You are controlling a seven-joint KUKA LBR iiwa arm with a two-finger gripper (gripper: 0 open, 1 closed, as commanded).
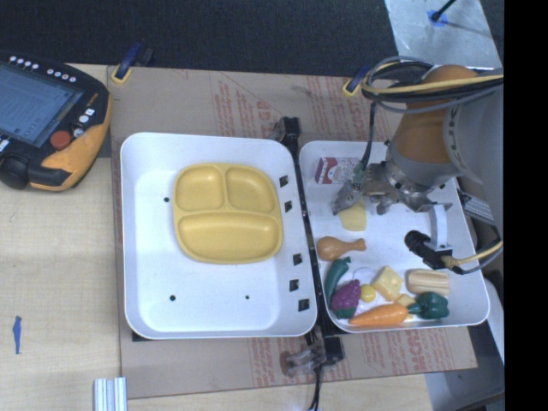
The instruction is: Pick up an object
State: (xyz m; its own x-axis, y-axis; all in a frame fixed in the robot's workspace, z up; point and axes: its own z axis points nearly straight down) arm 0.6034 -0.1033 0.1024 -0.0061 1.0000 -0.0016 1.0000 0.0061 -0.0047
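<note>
End effector (353, 197) metallic, opening unclear, above pale yellow block (352, 219) in glossy right bin (473, 313).

arm (445, 135) covers right bin's (476, 319) upper right; small red-white carton (326, 171) print unreadable; claw (364, 197) blurred.

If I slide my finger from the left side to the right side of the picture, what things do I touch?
Black and orange handheld control pad → yellow three-compartment plate → tan toy drumstick → pale yellow block → gripper → grey and orange robot arm.
</note>
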